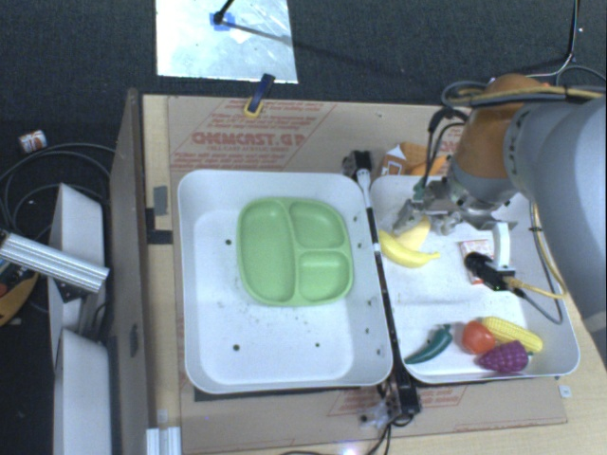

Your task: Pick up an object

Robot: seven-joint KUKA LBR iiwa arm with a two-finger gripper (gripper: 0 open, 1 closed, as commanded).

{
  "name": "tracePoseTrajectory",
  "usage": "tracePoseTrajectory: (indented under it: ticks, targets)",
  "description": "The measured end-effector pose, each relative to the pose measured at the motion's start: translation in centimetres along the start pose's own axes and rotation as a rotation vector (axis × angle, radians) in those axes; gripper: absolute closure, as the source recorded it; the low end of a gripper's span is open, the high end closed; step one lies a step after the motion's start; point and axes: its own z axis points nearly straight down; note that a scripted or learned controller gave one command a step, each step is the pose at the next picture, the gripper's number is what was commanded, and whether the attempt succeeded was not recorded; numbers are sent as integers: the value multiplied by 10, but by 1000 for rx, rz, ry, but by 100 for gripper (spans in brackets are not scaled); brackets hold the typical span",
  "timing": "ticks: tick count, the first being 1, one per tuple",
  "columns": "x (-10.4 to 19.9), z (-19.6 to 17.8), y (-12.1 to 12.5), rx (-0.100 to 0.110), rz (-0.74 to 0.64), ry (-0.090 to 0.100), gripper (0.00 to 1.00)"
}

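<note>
Cardboard bench top (285,126) | two white bins (204,282) | dark carpet floor (76,36)

Cardboard sheet (256,131) with red print lies under both bins, a foil square (226,25) on the dark floor beyond it, black cables (38,183) and a metal bar (52,262) at left.

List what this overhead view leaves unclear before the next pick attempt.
- Claw: the wrist above hides its fingers; open or shut cannot be told.
- Banana: its upper end sits under the claw, so contact is unclear.
- Orange item at the right bin's back edge: partly covered by the arm and cables.
- Green pepper beside the tomato: too small to show detail.
</note>
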Motion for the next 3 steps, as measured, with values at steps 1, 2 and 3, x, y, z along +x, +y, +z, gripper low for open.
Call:
tracePoseTrajectory:
  ticks: [1, 2, 3]
  targets:
    - [-25, -1, 23, -4, 0, 0, 0]
    - [13, 0, 3, 1, -6, 2, 0]
    - [11, -12, 6, -5, -6, 1, 100]
